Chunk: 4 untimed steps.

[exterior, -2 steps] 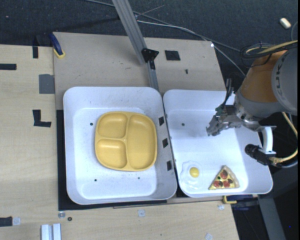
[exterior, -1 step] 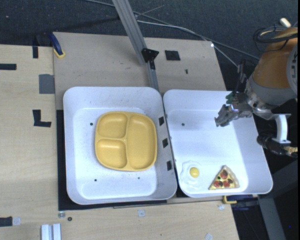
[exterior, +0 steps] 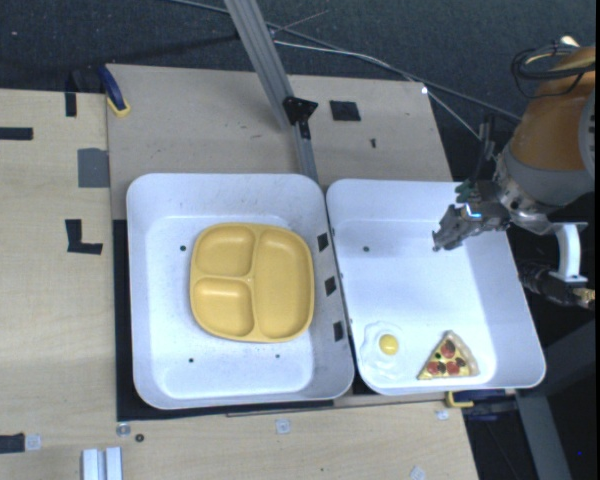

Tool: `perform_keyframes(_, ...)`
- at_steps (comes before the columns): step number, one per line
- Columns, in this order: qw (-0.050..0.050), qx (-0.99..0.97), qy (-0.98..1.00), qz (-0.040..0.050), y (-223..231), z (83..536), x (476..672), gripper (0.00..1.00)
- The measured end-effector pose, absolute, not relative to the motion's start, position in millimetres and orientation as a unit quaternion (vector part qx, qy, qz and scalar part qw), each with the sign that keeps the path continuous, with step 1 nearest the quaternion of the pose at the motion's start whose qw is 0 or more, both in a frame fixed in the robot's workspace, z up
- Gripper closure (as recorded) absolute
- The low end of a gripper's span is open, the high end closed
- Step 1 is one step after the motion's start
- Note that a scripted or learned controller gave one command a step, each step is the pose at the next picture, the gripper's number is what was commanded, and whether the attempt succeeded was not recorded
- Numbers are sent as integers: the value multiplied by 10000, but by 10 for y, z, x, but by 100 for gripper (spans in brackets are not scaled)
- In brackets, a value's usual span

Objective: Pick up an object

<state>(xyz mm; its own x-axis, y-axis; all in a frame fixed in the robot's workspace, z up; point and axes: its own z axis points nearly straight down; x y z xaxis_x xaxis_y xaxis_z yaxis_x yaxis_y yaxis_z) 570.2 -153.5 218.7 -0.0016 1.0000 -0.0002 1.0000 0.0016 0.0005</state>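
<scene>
Toy food, a fried egg [exterior: 384, 347] and a pizza slice [exterior: 448, 358], is seen lying in the near part of the right bin [exterior: 500, 268], the egg to the left and the slice just beside it on the right, close to the near rim. Either may be taken as the object to be picked, and neither has been lifted: both rest flat on the bin floor. A yellow divided plate [exterior: 252, 281] is set in the middle of the left bin [exterior: 150, 268] and could also serve, though it lies well apart from the arm.

The gripper [exterior: 448, 234] is held over the far part of the right bin, near its right wall and well apart from the egg and the slice. Nothing is seen between its tips; how widely the jaws stand cannot be told at this size and angle.

The task is judged to be at its start. The approach, descent, closing and lift are all left to be done.
</scene>
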Motion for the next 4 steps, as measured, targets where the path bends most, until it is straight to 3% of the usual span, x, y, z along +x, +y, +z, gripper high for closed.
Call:
perform_keyframes(2, -9, 7055, 7087, -8, -543, 2143, 5616, 100)
perform_keyframes(3, -16, 7055, 7087, -14, -6, 2088, 5440, 100)
perform_keyframes(4, -11, 7049, 7093, -6, 472, 2140, 5453, 100)
